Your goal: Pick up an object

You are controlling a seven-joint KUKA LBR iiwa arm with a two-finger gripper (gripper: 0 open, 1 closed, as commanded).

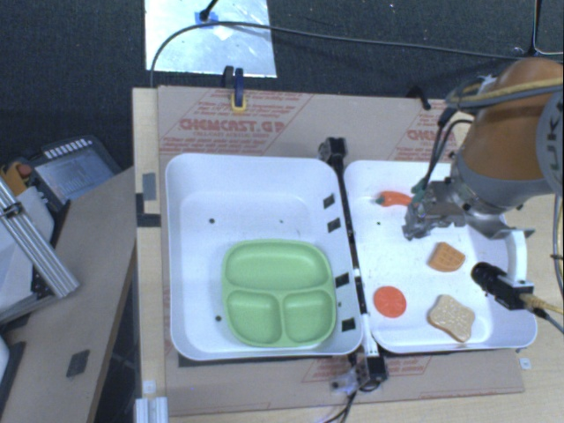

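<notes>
The right bin (379, 254) holds an orange carrot-like piece (394, 198) at its back, a small waffle-like brown piece (447, 257), a red-orange round slice (389, 301) and a piece of toast (451, 317) near the front. My gripper (418, 225) hangs over the right bin, just right of and below the carrot piece and left of the waffle piece. I see nothing held in it. The arm's orange band (515, 117) rises above it at the right.
The left bin (194, 201) holds a green three-compartment plate (278, 291). A black divider clip line (344, 236) runs between the bins. A black fitting (498, 285) with a cable sits over the right bin's right side. Cardboard lies under both bins.
</notes>
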